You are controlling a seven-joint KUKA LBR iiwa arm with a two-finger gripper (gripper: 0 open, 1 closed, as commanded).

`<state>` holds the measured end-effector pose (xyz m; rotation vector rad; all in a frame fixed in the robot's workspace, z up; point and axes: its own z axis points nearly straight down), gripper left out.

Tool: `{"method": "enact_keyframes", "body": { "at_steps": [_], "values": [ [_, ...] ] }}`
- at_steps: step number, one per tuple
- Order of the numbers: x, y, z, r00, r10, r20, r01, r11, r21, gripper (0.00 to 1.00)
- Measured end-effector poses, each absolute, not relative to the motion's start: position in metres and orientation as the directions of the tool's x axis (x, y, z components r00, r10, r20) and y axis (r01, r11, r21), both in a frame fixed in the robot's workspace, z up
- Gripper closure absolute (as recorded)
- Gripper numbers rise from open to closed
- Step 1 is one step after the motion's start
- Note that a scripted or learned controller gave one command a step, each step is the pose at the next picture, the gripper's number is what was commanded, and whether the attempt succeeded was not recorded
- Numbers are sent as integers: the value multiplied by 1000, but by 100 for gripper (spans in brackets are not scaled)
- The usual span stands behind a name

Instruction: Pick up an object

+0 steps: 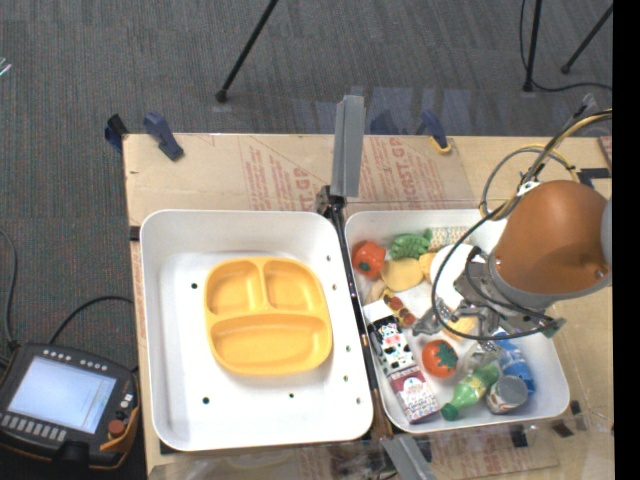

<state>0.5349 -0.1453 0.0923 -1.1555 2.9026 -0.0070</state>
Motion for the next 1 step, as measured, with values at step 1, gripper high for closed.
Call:
{"method": "enact_keyframes", "body": {
  "at_steps": [1],
  "values": [
    [538,-101,92,-598,-801,8,-801,598,-23,0]
  ]
}}
